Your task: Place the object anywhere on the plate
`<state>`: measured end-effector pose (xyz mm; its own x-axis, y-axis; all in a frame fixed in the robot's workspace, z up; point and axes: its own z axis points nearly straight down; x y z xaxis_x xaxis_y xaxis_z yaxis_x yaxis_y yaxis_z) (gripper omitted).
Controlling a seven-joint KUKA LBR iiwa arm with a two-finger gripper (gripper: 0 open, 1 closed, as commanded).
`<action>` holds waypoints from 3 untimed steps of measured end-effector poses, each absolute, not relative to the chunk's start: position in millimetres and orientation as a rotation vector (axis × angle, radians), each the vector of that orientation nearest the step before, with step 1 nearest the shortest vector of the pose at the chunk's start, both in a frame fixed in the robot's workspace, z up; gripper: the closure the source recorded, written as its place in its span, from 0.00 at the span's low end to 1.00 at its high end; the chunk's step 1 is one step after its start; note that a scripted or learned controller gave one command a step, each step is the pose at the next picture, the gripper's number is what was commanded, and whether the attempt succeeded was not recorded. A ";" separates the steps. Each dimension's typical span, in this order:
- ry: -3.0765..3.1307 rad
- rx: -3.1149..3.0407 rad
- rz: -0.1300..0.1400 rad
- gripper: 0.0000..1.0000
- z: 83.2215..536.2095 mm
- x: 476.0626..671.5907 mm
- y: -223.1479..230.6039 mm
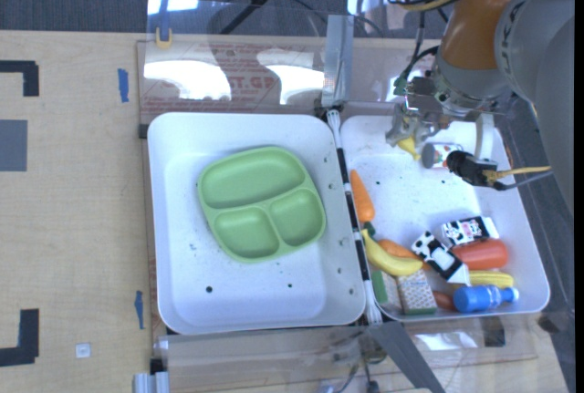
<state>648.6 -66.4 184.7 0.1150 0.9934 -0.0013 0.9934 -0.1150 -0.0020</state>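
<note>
The green plate (262, 201), with three compartments, is lying in the left bin (182, 273), a little toward the far side of it. Nothing is resting on the plate.

The arm (511, 17) is reaching in from the right, and the gripper (405, 134) is hanging over the far left corner of the right bin (534, 254), well apart from the plate, across the wall between the two bins. How the gripper is set, I cannot tell, because this part is too small and blurred. Just beside the gripper, on the side away from the plate, a small yellow thing (410, 146) is showing, but I cannot tell if it is being held. Next to it, a small white and red object (440, 156) is lying on the bin floor.

The other objects are sitting in the right bin, all apart from the plate. An orange carrot (362, 196) is lying along the wall closest to the plate. Nearer to the front, a yellow banana (392, 258) is lying, and behind it, farther from the plate, a black and white cow toy (444, 251), a red object (479, 253) and a blue bottle (482, 297) are crowding together in the front corner.
</note>
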 end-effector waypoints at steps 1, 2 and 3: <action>-2.255 -2.185 0.004 1.00 184.5 650.6 -52.9; -2.464 -1.944 0.002 1.00 184.5 607.8 1.2; -2.415 -2.004 0.003 1.00 184.3 586.5 85.2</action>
